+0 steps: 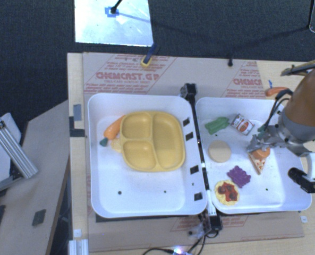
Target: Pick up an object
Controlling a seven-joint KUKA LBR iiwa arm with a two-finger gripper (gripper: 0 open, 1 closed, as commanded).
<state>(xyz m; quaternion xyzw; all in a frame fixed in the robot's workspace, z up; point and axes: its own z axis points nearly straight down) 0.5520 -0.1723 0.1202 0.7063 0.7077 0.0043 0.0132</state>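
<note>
Gripper (260, 144) is low in the right white bin (292, 198) at frame right, directly over the orange triangular pizza-slice toy (259, 160), apparently lined up to grab it, though can't tell if it's clenched or released.

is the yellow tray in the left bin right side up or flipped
Right side up: the tray shows three open compartments facing up, flat in the left bin.
</note>
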